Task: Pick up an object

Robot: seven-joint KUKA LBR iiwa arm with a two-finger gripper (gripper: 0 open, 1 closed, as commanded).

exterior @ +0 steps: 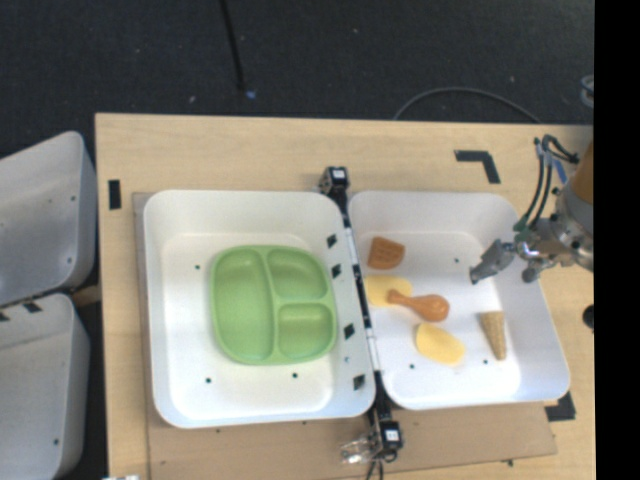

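Note:
The right bin (530,368) holds several toy food pieces: an orange-brown wedge (386,253), a flat yellow piece (378,290), an orange drumstick shape (424,305), a yellow oval (440,345) and a tan cone (493,334). My gripper (509,266) hangs over the bin's right side, above and slightly behind the cone. It is open, its two grey fingers spread, with nothing between them.
A green divided plate (272,303) lies in the left bin (160,368). A ridge with black clips (352,288) separates the two bins. Black cables (545,183) trail behind the wrist at the right edge.

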